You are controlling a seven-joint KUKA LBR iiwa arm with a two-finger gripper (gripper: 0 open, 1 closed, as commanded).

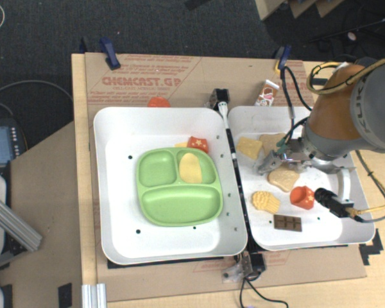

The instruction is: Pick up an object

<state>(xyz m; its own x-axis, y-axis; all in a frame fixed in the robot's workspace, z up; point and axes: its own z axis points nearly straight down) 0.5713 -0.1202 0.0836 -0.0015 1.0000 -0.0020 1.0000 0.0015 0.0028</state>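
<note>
The gripper (271, 163) hung low inside the right bin (346, 235), just over the far edge of the tan toy bread slice (283, 180). From where I stood I could not tell how far open it was or whether it had hold of anything. The bread slice lay flat on the bin floor, and everything else sat around it. Just beside the slice, on the side away from the left bin (109, 172), was a red toy pepper (301, 197). Near the slice, toward the front of the bench, lay a ridged yellow piece (265, 201), and a little farther forward a dark brown chocolate bar (287, 222). Behind the slice, toward the bin's back wall, sat a pale yellow wedge (249, 147) and another tan piece (269, 140) close to the gripper. Well apart from the slice, in the left bin, lay a green divided plate (178, 201) with a yellow oval (190, 167) in one of its two small compartments, and a red piece (197, 144) lay just off the plate's back rim. Farthest from the slice, on the cardboard behind the bins, stood a small carton (266, 94)
</note>
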